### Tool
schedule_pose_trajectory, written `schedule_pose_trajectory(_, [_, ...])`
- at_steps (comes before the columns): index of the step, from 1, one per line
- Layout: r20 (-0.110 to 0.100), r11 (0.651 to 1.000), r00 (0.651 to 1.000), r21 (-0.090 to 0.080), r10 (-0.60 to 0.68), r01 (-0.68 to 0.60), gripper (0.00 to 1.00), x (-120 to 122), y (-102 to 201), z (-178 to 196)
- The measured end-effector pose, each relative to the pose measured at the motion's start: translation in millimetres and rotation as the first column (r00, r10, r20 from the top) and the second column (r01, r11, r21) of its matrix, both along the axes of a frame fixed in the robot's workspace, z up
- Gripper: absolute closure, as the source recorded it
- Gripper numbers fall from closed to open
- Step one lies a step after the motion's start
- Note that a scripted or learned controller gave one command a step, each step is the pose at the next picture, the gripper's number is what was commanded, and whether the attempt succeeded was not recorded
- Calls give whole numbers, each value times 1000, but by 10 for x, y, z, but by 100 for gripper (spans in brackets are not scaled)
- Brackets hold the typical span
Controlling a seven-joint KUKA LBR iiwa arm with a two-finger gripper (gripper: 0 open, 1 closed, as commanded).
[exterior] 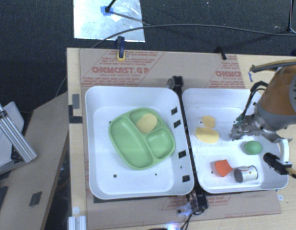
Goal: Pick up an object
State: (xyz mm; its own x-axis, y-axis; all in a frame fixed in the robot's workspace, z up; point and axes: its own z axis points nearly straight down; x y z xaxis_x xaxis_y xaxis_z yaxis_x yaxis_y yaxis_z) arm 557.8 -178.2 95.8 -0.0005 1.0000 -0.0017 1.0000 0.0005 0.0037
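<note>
The right bin [220, 94] holds a small yellow piece [208, 122], a larger yellow piece [207, 135], a green ball [252, 147], an orange block [222, 167] and a silver can [246, 173] lying on its side. My gripper [237, 130] hangs low over this bin. It is to the right of the two yellow pieces and just up-left of the green ball. Nothing visibly sits in it. The grey and orange arm [279, 99] covers the bin's right side.
The left bin [105, 176] carries a green divided plate [124, 150] with a yellow piece [147, 122] in its upper compartment. A black divider with clips [182, 138] runs between the bins. Cables cross behind the bench.
</note>
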Motion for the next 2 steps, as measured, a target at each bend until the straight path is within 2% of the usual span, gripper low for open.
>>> schedule_pose_trajectory(1, [4,1000,1000,-1,4,-4,100,90,-41,612])
schedule_pose_trajectory(2, [3,1000,1000,0,6,-6,100,89,43,1208])
